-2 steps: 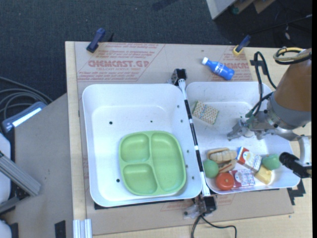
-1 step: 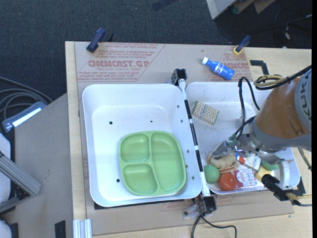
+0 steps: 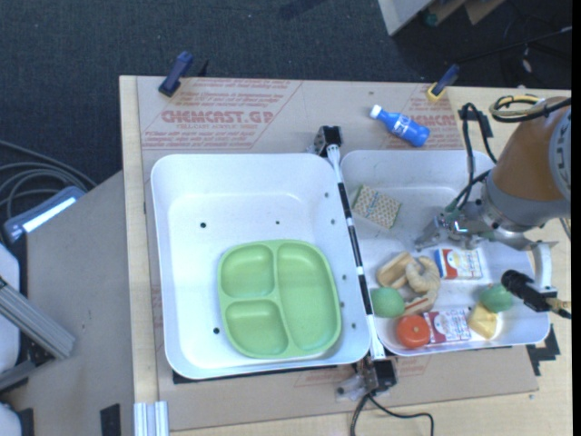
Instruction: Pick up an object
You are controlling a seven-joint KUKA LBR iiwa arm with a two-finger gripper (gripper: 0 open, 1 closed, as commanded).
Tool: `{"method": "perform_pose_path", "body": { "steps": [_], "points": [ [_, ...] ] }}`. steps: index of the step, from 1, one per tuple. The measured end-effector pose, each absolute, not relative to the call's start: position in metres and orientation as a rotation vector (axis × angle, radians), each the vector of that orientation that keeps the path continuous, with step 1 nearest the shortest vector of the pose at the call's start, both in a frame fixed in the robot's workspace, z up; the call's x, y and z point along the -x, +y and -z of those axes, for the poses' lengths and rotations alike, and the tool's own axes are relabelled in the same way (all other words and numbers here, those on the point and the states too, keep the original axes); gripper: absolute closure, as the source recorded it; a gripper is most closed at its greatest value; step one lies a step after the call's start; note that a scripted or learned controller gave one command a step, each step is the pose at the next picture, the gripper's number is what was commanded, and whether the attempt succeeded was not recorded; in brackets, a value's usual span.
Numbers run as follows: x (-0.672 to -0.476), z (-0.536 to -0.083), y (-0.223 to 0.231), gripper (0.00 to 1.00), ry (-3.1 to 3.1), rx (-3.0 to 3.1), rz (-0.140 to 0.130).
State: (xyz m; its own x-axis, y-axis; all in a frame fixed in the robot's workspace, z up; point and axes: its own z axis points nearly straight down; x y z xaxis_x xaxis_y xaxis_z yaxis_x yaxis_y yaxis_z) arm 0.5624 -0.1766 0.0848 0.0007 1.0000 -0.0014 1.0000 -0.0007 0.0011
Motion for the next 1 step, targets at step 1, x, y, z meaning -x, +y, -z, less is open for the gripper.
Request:
{"method": "perform_pose_path", "body": {
  "steps": [1],
  "points": [
    [-0.5441,-0.1464,-0.1827,0.0,2.219,-2.219,-0.001]
  ]
}}
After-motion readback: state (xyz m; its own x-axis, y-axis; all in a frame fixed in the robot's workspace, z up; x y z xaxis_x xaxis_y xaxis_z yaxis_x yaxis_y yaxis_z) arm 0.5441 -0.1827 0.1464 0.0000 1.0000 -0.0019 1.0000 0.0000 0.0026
